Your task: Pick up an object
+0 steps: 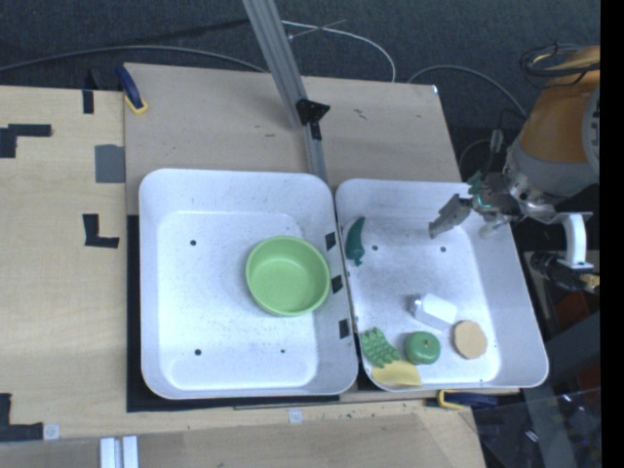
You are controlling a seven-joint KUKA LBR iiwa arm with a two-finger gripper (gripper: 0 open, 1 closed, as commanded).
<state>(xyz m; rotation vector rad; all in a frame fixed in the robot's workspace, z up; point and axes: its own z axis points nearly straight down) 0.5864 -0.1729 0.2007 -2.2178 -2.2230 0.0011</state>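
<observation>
Pincer [450,217] hovering over right bin's [517,291] far side, can't tell if clenched. Nearest target, white piece [433,309], sitting nearer. Could easily close on nothing, given that gap.

We see open floor across the upper and middle right bin [487,261]. Near edge is crowded: white block [433,309], tan disc [470,339], green round piece [422,347], yellow piece [398,374], all close together. Dark green item [354,239] hugs the divider. Slanted pole [283,66] overhangs the bins' far side.
</observation>
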